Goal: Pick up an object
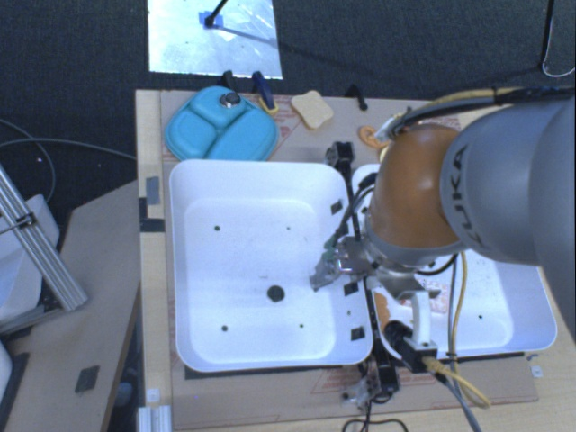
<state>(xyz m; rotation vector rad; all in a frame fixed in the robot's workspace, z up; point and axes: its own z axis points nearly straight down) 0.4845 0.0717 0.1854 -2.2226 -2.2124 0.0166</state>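
While the gripper [326, 273] hung over the left bin's [261, 180] right edge, reaching was underway
Whether it was open or gripping anything could not be told; next it needed a target object

I see the arm [477, 187] reaching in from the right, its orange band over the divide between the two white bins. The gripper [326, 273] sits low at the left bin's [207, 196] right side, near the rim. A small dark object [275, 292] lies on that bin's floor, just left of the gripper and apart from it. The right bin [517, 318] is mostly hidden under the arm. Behind the bins I see a blue divided tray [220, 126] and a tan bread-like piece [312, 109] on the bench.
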